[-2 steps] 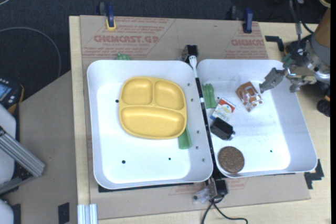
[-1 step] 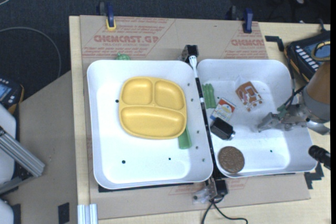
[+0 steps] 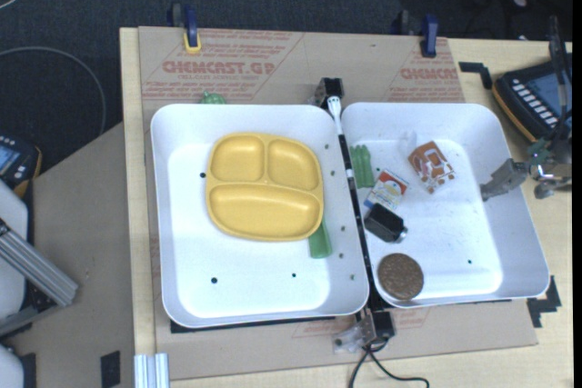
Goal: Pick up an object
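The right bin (image 3: 473,232) holds several small objects. An orange and white packet (image 3: 431,164) lies near its back. A smaller red and white packet (image 3: 388,187) sits left of it, beside a green piece (image 3: 363,165) along the left wall. A black block (image 3: 384,223) lies near the middle left, and a brown round disc (image 3: 400,276) rests at the front. My gripper (image 3: 499,182) reaches in over the right bin's right rim, low and well right of the orange packet. Nothing shows in it.
The left bin (image 3: 182,268) carries a yellow divided plate (image 3: 265,187) with a green stick (image 3: 319,241) at its right edge. A black tool (image 3: 331,92) lies at the back between the bins. A device with a screen (image 3: 535,100) sits at the far right.
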`<state>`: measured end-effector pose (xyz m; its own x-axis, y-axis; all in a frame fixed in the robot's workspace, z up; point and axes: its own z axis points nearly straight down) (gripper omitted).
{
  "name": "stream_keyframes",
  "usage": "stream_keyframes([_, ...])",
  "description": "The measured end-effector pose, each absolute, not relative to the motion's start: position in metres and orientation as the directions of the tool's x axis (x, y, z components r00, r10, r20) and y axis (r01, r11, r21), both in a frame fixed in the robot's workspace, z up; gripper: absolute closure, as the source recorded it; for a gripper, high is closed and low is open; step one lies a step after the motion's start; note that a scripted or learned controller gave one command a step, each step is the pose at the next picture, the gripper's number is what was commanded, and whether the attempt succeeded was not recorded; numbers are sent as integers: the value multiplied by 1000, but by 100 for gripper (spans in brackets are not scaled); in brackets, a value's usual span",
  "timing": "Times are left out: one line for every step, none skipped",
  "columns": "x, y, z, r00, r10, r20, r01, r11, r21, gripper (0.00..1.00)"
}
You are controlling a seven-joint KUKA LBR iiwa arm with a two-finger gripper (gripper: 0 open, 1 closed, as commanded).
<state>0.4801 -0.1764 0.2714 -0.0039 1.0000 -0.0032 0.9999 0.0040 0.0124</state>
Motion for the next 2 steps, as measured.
stream_keyframes([477,-220,88,2,1000,7,1000,-2,-8,0])
stream_keyframes([483,-189,253,-5,1000,-6,1000,5,18,0])
